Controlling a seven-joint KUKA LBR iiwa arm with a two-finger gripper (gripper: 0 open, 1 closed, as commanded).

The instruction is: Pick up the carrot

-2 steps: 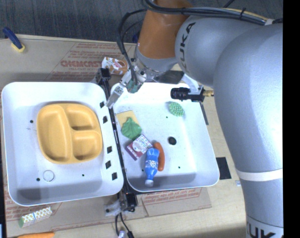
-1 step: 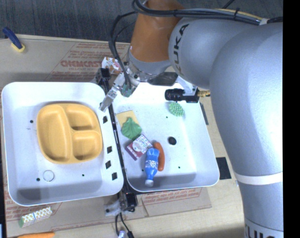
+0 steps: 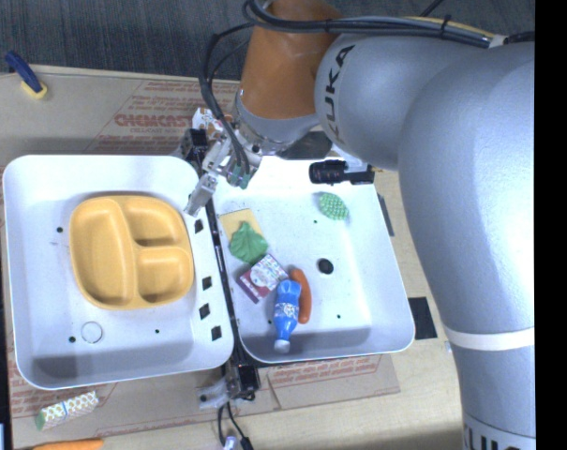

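The carrot [image 3: 304, 295] is lying in the right bin [image 3: 377, 279], toward the near side, orange and standing roughly along the bin's depth. It's sitting touching or just beside a blue bottle [image 3: 285, 313] on its left, w/ a small red-and-white packet [image 3: 263, 277] just beyond that. That crowding matters: the fingers are prob. going to need to straddle the carrot across its thin axis, and the bottle is taking up the room on one side, so the free side is the right.

The gripper [image 3: 229, 169] is hanging over the far-left corner of the right bin, near the wall between the two bins, well apart from the carrot. It's pointing down and left, w/ the arm [image 3: 424, 120] reaching in from the right. The fingers look parted a bit w/ nothing between them, though they're small and cluttered w/ cabling, so how wide is hard to read. Not holding anything, as far as can be seen.

Other bits in the right bin: a green leafy piece [image 3: 247, 243] resting on a yellow square [image 3: 238, 221], a green mesh ball [image 3: 333, 205] near the far right, a small dark dot [image 3: 325, 267]. The left bin [image 3: 30, 251] is holding a yellow divided tray [image 3: 131, 248].

Judgement: pick not yet started; gripper needs to be travelling toward the near side before descending.
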